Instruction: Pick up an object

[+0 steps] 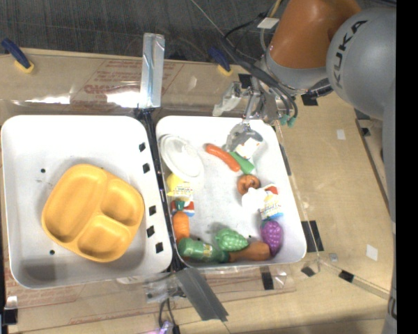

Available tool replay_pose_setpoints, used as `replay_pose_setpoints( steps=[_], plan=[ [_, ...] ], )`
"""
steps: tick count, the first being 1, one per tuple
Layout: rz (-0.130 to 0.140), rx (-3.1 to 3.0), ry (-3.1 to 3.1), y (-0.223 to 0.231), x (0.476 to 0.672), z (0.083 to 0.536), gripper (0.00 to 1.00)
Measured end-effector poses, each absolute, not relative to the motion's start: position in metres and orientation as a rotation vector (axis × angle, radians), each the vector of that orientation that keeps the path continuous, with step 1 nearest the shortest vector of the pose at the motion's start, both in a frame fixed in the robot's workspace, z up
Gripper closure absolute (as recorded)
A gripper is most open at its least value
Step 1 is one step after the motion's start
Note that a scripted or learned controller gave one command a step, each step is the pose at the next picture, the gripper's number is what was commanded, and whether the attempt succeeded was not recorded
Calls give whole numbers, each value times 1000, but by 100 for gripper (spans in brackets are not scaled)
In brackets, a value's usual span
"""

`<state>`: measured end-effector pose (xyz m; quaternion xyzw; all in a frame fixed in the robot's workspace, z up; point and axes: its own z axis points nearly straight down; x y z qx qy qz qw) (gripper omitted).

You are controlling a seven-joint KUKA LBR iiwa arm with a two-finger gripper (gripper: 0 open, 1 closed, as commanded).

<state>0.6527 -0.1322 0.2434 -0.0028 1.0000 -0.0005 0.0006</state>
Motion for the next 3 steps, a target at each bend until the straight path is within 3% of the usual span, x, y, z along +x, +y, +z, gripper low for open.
replay_pose_setpoints(
  steps=[1, 2, 3],
  plan=[
    [1, -435, 3111, -149, 643, 102, 0],
    [0, -726, 3056, -210, 615, 94, 0],
    [-1, -731, 3051, -208, 617, 106, 100]
  ],
)
